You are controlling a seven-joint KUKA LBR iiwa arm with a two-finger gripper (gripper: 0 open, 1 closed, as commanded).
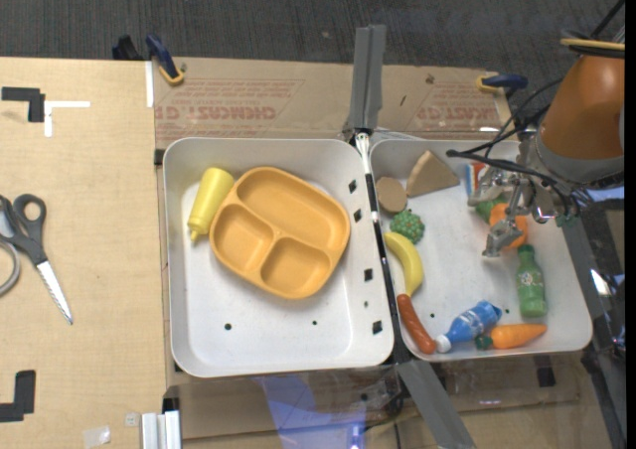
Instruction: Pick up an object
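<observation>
The right bin [452,268] holds several toy foods. A banana [405,260] and a broccoli piece [406,226] lie at its left side, with a red sausage [414,326] below them. Along the front lie a blue bottle [469,324] and a carrot [517,335], and a green bottle [531,282] rests by the right wall. A tan wedge [430,175] and a brown round piece [392,195] sit at the back left. My gripper [505,228] is low in the bin's back right, right at a small orange piece [509,228] and a green piece [484,207].
In the left bin [199,338] a yellow divided plate [276,231] lies with a yellow bottle [208,201] against its left edge. Scissors [35,253] lie on the bench at far left. The arm and its cables [586,119] overhang the right bin's back right corner.
</observation>
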